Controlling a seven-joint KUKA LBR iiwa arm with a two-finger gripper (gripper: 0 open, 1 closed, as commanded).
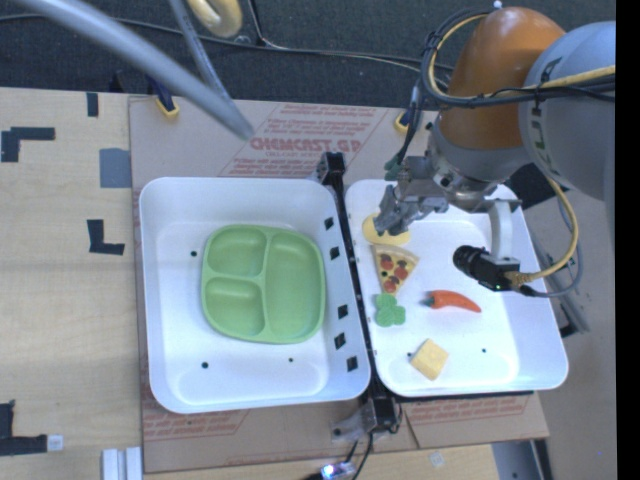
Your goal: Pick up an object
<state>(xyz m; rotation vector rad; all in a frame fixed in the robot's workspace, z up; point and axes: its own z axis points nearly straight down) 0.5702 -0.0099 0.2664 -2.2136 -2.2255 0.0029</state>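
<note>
The right bin [520,353] holds a pizza slice [394,267], a green broccoli-like piece [388,311], a red chili pepper [455,301], a yellow cheese cube [430,359] and a yellow piece [378,233] near the bin's far left corner. My gripper [393,218] hangs low over that yellow piece, right at its top edge, and covers part of it. The grey arm with its orange band [500,58] reaches in from the upper right.
The left bin [160,268] holds a green divided plate [264,282]. A black divider [345,268] runs between the bins. A black camera or cable part [482,266] hangs beside the arm over the right bin. Grey rods [140,38] cross the top left.
</note>
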